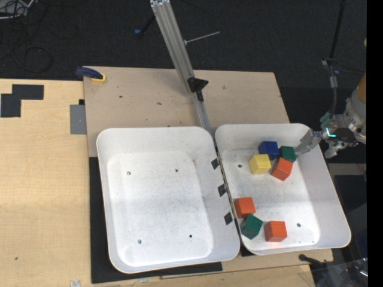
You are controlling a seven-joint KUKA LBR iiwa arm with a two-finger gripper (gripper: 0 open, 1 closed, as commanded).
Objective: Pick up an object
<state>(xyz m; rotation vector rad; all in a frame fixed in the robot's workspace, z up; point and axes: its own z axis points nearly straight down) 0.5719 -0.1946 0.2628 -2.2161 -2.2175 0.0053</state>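
The right bin (335,211) holds several small blocks. Near its far right corner sit a blue cube (268,148), a yellow cube (260,163), a green cube (288,153) and a red block (282,168), packed close together. Toward the front lie an orange cube (244,207), a dark green block (252,226) and a red cube (275,230). My gripper (318,145) hangs over the bin's far right rim, just right of the green cube. It is open, with nothing between its fingers.
The left bin (114,154) lies beside the right one, with black clips along the shared edge. A slanted aluminium rail (176,46) rises behind the bins. A blue and yellow clamp (91,73) rests at the bench's far left corner.
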